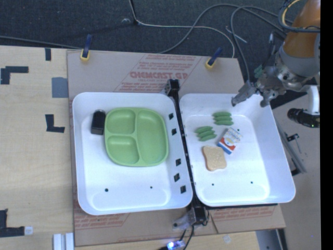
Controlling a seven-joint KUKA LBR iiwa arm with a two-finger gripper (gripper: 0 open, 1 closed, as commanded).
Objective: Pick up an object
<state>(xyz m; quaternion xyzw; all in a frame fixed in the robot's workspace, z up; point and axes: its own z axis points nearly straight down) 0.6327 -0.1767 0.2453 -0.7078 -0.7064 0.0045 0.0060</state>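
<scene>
Grey arm (297, 56), orange band (307, 14)

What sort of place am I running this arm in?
Likely a robotics lab test bench: two white bins clamped onto cardboard, toy food like the bread slice, and loose cables behind.

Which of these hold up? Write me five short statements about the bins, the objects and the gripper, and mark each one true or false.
1. The green divided plate lies in the left bin. True.
2. The slice of bread lies on the green plate. False: it lies on the floor of the right bin.
3. The gripper holds one of the pea pods. False: its fingers are spread open with nothing between them, above the right bin's far edge.
4. Two green pea pods lie in the right bin. True.
5. A small black object sits beside the plate's left edge. True.
</scene>
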